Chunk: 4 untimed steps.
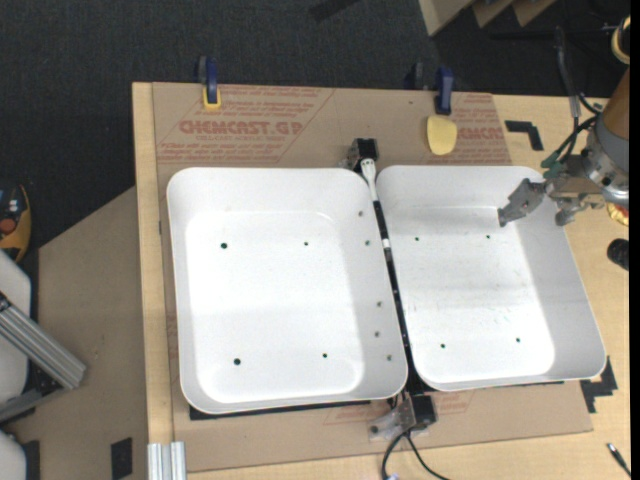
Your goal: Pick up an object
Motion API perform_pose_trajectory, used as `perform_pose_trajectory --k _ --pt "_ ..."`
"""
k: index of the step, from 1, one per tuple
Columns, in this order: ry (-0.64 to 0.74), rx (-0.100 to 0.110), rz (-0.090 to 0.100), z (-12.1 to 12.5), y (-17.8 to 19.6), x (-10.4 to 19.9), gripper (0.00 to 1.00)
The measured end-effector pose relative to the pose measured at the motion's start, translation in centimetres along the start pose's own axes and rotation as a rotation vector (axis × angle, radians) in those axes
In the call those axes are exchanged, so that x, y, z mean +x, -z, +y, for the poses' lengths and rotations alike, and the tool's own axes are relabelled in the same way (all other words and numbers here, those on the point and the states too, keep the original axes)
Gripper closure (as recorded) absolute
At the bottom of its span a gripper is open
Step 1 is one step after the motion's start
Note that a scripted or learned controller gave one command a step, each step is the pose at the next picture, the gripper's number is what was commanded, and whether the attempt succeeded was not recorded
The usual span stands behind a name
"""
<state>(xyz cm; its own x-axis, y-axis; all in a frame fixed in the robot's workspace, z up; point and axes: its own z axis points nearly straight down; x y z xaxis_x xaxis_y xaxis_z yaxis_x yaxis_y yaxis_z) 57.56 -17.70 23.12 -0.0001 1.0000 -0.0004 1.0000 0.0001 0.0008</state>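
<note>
White plastic makes up the two shallow bins, the left bin [270,288] and the right bin [480,278], which sit edge to edge on a brown cardboard sheet [330,118] printed with red lettering. Blue clamps [209,76] at the far edge of that sheet pin it to the bench, presumably so the bins do not slide when the arm pushes into them, and a black bracket [366,153] at the far end of the seam between the bins seems to lock the pair together. The gripper [535,200] hangs over the far right corner of the right bin, near its rim, with one grey finger [520,203] slanting down toward the floor of the bin; whether the claw is wide or narrow cannot be told from this angle, and nothing is seen between its fingers. No loose object can be made out on the floor of the right bin, apart from small dark dots. The one likely candidate is a yellowish object [441,134] lying on the cardboard just beyond the far rim of the right bin, outside it.
</note>
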Motion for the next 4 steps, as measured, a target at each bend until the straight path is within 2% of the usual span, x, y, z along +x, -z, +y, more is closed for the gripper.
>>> perform_pose_trajectory --k 1,2,3,4 --pt "0.001 -0.004 -0.001 0.1 1.1 0.0 1.0" --pt "0.007 -0.019 -0.002 1.0 15.7 5.3 1.0" --pt "0.003 0.007 0.002 5.6 6.4 7.0 1.0" --pt "0.01 -0.006 0.002 9.3 7.8 15.7 1.0"
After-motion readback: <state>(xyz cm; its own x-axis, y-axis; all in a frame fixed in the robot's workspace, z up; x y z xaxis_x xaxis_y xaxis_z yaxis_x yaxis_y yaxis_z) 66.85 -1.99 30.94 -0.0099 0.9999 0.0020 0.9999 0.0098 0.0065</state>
